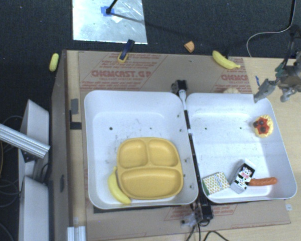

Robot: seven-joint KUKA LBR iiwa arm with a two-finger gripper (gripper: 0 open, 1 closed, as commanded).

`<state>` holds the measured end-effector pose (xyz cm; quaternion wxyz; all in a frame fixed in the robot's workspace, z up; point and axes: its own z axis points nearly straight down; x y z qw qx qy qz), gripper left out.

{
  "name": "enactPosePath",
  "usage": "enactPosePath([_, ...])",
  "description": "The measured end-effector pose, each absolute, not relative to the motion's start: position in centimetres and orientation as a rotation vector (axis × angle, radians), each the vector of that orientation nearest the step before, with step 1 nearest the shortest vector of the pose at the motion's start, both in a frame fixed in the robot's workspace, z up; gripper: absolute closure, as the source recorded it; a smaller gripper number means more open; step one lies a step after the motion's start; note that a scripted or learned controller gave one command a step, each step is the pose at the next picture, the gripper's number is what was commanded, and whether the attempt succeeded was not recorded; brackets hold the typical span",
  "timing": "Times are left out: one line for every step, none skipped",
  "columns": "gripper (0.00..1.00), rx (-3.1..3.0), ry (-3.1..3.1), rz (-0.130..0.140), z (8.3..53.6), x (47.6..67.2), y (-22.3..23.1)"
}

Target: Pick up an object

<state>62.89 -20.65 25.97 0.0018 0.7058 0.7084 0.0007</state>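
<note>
Two shallow white bins sit side by side on the bench, the left bin (98,134) and the right bin (226,114), touching along a central seam.

Left bin, two items: one yellow divided plate (149,167) with three compartments, lying flat toward the near side; one banana (117,187) lying against the plate's near-left edge.

Right bin, four items: one small pizza-like toy (263,126), yellow with red topping, near the far right wall; one green-and-cream carton (215,183) at the near wall; one small black-and-white box (243,177) just beside the carton; one orange sausage (262,182) touching that box on its right.

Outside the bins, loose: one second banana (224,60) on the bench past the right bin's far corner; one small orange piece (189,46) on the dark floor near it; one yellow item (53,62) on the floor beyond the bench's far left corner.

One gripper (274,87) hangs above the right bin's far right corner, apart from every item, nothing between its fingers, which stand parted.

Surface: the bench is covered with brown printed cardboard (120,74), light wood showing at right. Surroundings: dark carpet, one silver sheet (109,15) lying on it at the far side, cables, and a metal rail (20,138) at left.
</note>
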Motion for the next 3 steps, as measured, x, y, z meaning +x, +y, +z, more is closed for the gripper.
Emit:
enactPosePath([0.0, 2.217, 2.221, 0.002, 27.4, 59.5, -20.6])
enactPosePath([0.0, 2.217, 2.222, 0.001, 25.9, 59.9, -20.6])
enactPosePath([0.0, 2.214, 2.224, 0.001, 24.1, 61.2, -20.6])
